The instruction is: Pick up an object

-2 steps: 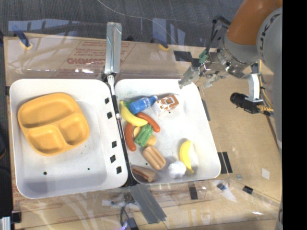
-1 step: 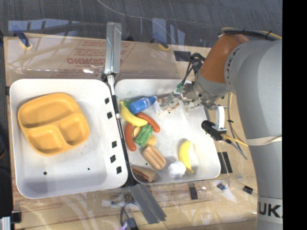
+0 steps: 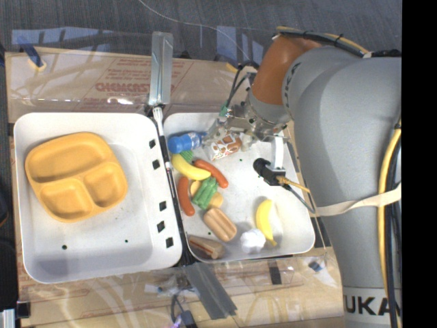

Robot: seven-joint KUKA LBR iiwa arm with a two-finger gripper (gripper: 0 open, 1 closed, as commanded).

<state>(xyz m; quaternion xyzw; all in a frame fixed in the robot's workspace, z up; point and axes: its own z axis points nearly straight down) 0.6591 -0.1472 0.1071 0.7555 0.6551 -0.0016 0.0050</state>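
Grey arm's gripper lowered into right bin, jaw state not discernible, patterned packet just below jaws, blue bottle beside.

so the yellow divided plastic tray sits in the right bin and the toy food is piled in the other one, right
Not quite. The camera view shows the yellow divided plastic tray in the left white bin, not the right one. The toy food, such as the yellow toy banana, is piled in the right white bin.

Setting: robotics lab, looks like | Evidence: big grey KUKA arm over two white bins on a taped cardboard bench | Contents: toy plastic food, yellow divided tray | Loose cables
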